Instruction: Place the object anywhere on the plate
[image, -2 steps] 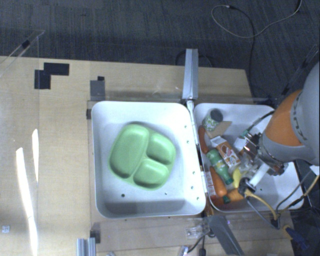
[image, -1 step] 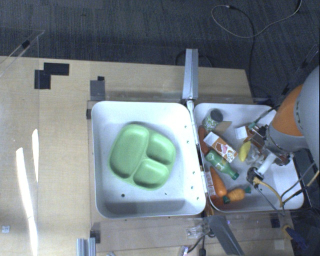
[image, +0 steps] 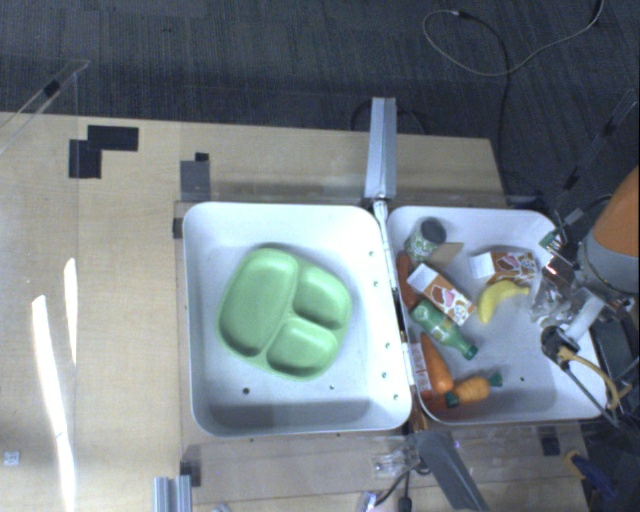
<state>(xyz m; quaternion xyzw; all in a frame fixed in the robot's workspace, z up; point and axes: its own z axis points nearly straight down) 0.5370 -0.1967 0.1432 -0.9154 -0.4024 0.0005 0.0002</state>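
A green plate (image: 285, 310) with three compartments lies in the left bin (image: 210, 400). The right bin (image: 530, 405) holds the loose objects: a yellow banana (image: 498, 297), a green bottle (image: 443, 332) lying on its side, a carrot (image: 472, 390), a red and white box (image: 440, 290) and a printed snack packet (image: 512, 265). My gripper (image: 557, 305) hangs over the right side of the right bin, just right of the banana. I see nothing held in it.
A dark round can (image: 432, 232) sits at the back of the right bin, and an orange packet (image: 432, 367) lies along the bin's left wall. A metal post (image: 382, 150) stands behind the divide between the bins. Cables (image: 585, 365) trail off the arm.
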